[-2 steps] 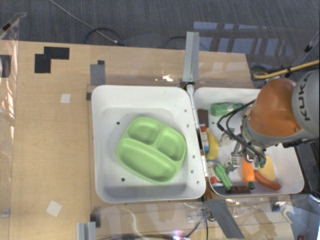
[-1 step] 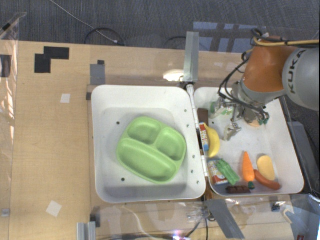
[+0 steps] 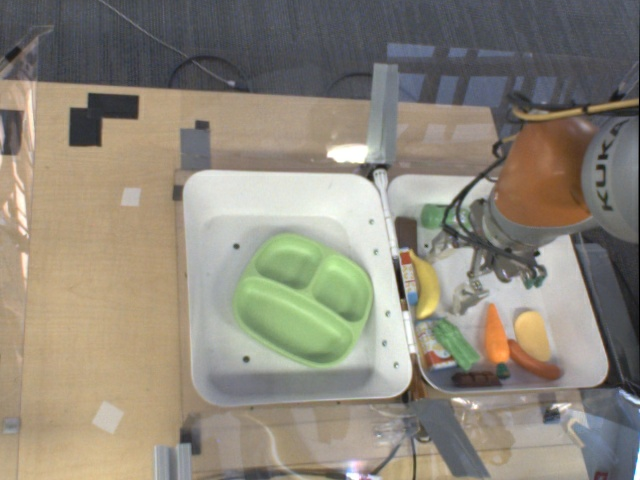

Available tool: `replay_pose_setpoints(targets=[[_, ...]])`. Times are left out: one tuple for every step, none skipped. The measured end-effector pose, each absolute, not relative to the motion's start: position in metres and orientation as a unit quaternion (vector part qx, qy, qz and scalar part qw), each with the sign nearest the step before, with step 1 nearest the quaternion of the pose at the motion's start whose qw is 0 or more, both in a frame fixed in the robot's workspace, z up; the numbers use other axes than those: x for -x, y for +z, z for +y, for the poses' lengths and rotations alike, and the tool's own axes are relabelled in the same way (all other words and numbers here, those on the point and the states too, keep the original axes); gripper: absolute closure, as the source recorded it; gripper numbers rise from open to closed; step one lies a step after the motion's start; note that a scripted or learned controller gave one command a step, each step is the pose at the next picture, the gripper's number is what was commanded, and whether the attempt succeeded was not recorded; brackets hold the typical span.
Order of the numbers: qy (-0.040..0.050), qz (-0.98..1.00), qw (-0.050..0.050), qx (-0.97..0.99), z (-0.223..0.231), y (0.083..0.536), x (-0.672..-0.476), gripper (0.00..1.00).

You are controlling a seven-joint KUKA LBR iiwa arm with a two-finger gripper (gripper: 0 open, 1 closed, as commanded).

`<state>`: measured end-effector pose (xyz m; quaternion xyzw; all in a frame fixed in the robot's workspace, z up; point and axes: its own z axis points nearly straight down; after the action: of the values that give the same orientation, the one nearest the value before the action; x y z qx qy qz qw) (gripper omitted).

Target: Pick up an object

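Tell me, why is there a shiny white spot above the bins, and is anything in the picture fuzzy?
In the camera view, the white spot is glare from a lamp bouncing off the clear sheet behind the bins; the green plate looks sharp with a soft shadow below it in the left bin; the gripper is a bit blurry and hard to make out.

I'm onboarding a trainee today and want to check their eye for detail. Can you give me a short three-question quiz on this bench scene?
1. True or false: the green divided plate lies in the left bin.
2. Which lies nearest the divider in the right bin? A) banana B) carrot C) sausage
3. Over which bin is the claw?

Key: 1 true; 2 A; 3 the right bin.
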<state>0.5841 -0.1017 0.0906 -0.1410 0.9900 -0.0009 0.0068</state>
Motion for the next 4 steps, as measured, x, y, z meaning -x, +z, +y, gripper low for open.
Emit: replay_pose_setpoints(targets=[[-0.0032, 0.988, 0.008, 0.153, -0.150, 0.091, -0.531, 0.00], [-0.0039, 0.987, 0.011, 0.159, -0.150, 0.092, -0.503, 0.00], [-0.0069, 0.940, 0.011, 0.340, -0.127, 0.092, -0.504, 0.00], [-0.0087, 0.939, 0.019, 0.343, -0.124, 0.106, -0.509, 1.00]])
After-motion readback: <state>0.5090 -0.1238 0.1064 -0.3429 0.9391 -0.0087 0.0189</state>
